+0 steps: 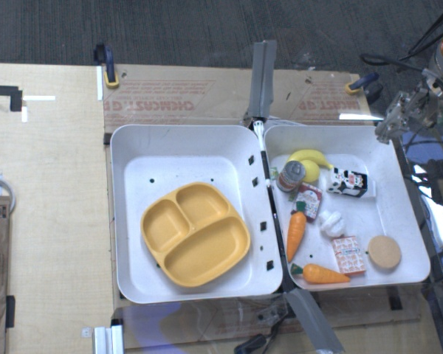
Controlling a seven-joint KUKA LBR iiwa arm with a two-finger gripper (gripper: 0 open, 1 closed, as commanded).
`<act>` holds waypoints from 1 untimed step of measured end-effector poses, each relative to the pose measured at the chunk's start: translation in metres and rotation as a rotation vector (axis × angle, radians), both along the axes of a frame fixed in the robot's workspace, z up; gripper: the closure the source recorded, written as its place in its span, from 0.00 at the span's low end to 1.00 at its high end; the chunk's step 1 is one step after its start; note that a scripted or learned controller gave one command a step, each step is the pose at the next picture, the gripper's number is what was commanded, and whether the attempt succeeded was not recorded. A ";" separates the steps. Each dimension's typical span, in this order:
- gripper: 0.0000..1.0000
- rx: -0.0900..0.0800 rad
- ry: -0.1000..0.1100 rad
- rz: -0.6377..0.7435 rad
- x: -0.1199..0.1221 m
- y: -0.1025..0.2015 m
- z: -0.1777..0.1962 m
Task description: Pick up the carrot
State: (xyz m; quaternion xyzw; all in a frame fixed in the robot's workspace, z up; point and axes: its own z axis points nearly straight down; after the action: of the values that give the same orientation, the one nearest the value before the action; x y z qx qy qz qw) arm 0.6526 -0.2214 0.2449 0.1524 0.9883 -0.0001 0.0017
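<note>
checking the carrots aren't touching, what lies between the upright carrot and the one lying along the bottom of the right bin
In the camera view, only bare white bin floor separates the upright carrot from the lying carrot; they sit apart.

bright, even overhead light, soft short shadows inside the white bins (125,220). mild glare on the bin rims. picture a bit grainy and soft, blurrier near the right edge.

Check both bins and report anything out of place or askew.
Nothing looks spilled or damaged. The yellow divided plate sits skewed in the left bin. The right bin holds two carrots, one upright and one lying at the front, so the target is ambiguous. The gripper is beyond the bin's far right corner.
</note>
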 end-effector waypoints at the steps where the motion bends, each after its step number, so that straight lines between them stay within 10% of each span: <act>1: 1.00 0.001 0.000 -0.006 -0.019 0.001 -0.022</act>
State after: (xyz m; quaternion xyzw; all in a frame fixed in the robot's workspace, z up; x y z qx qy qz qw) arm 0.6337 -0.2208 0.2230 0.1555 0.9878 0.0003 0.0017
